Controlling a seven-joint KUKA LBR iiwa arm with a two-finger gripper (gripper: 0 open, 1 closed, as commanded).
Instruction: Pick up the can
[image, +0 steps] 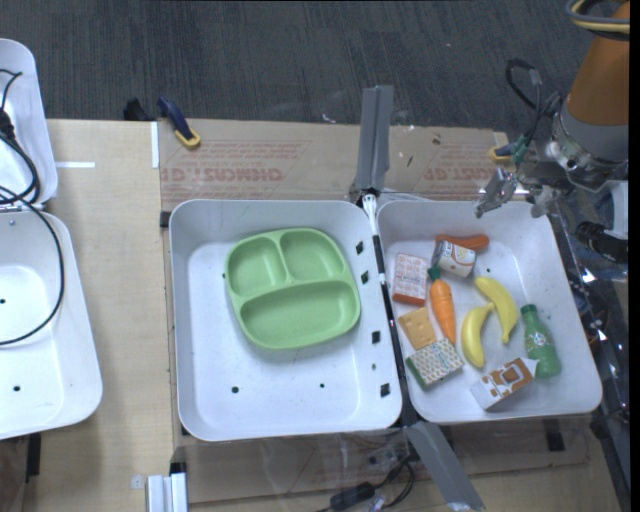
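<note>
fingers (492, 203) apart, tips blurred, over right bin (520, 252) rim

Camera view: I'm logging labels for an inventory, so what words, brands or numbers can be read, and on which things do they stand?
Cardboard sheet behind the bins: red print, upside down and mirrored, too blurred to quote with confidence.
Green bottle: white label, too small to read.
Brown and white carton: print too small to read.
Red and white packet: print too blurred to read.
Small carton by the carrot: unreadable.
</note>
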